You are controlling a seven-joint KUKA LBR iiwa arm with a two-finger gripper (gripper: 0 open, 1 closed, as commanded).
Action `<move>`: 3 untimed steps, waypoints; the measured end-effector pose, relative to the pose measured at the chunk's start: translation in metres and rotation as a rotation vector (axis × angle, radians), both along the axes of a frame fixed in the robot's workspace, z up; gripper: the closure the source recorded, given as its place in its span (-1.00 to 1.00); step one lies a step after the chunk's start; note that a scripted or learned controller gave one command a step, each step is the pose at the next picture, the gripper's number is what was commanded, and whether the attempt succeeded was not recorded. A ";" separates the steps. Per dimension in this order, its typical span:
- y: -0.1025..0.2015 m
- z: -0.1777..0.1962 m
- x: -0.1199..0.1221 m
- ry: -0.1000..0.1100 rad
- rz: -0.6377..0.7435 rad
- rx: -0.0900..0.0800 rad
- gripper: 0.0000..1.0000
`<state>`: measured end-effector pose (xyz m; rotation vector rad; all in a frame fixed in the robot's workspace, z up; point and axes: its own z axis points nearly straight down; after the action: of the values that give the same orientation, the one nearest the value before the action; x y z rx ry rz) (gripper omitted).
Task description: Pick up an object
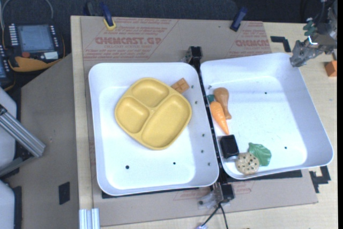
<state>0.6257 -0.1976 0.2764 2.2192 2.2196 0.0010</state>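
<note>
1. Objects for picking lie along the left side of my right bin (289,88): an orange carrot (218,117) with a tan drumstick-shaped piece (222,99) touching it at its 12 o'clock end
2. At the carrot's 6 o'clock I see a small black block (229,146), then a round speckled cookie (247,163) touching a green leafy piece (261,153) at its 2 o'clock
3. My left bin (107,131) holds a yellow three-compartment plate (153,113), with a small tan block (180,85) just at its 1 o'clock rim
4. Gripper (303,53) hangs at the right bin's 1 o'clock corner, over the rim, well apart from every object; I cannot tell how it is set
</note>
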 end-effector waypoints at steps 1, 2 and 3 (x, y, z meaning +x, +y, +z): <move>0.063 -0.006 -0.002 0.004 0.005 0.003 1.00; 0.117 -0.023 -0.006 0.005 0.004 0.003 1.00; 0.160 -0.028 -0.012 0.005 0.004 0.003 1.00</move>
<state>0.6140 -0.0378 0.2486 2.2187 2.2279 -0.0016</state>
